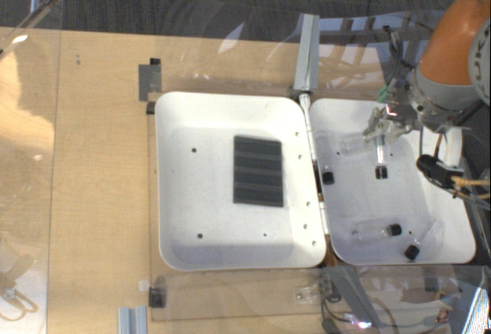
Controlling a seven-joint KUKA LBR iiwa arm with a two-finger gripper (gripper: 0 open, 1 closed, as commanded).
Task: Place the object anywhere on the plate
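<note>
Lying loose in the right bin [441,206], the small pieces [393,230] sat well apart from the bare dark plate [258,170] in the left bin [192,209], while farther back the gripper [381,133] hovered, jaws apart or together I could not tell, so the placing looked wholly undone.

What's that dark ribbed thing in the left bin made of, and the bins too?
The dark plate looks like matte grey plastic or rubber: no shine, with ridges across it. The left bin and right bin look like smooth white moulded plastic, with rounded corners and soft glare. That's a guess.
</note>
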